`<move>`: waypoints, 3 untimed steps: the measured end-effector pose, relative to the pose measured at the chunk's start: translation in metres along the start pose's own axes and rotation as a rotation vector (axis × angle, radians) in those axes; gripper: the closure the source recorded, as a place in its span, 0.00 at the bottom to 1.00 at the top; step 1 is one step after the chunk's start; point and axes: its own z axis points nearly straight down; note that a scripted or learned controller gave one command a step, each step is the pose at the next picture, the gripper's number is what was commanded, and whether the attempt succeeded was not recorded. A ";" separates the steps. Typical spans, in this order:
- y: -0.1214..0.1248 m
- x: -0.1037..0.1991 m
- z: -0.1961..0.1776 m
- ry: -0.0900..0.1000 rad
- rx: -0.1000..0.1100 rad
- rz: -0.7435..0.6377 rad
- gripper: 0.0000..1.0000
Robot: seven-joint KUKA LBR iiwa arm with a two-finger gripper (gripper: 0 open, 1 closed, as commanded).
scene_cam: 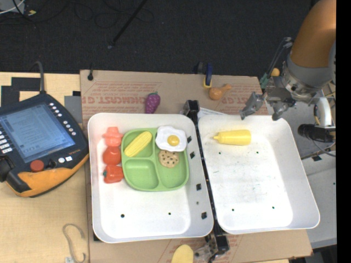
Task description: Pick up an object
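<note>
A yellow mustard bottle [233, 137] lies on its side near the back of the right bin [285, 201]. My gripper [264, 107] hovers over that bin's back right corner, open, with nothing between its two dark fingers. It is to the right of the bottle and a little behind it, apart from it. In the left bin [142, 218] a green divided plate [154, 174] holds a corn cob [137, 143] and a cookie [169, 159]. A fried egg [171, 138] rests on the plate's back right rim. Red toy pieces [112, 155] lie left of the plate.
Behind the bins on the cardboard lie a purple grape bunch [152, 102] and an orange pear-shaped toy [219, 91]. A teach pendant [38, 138] sits on the bench at the left. A yellow object [182, 253] lies at the front edge.
</note>
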 end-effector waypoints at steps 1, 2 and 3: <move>0.001 0.000 -0.008 -0.002 -0.012 -0.002 0.00; -0.003 0.001 0.037 -0.001 -0.009 -0.002 0.00; 0.004 0.008 0.094 0.000 -0.009 -0.003 0.00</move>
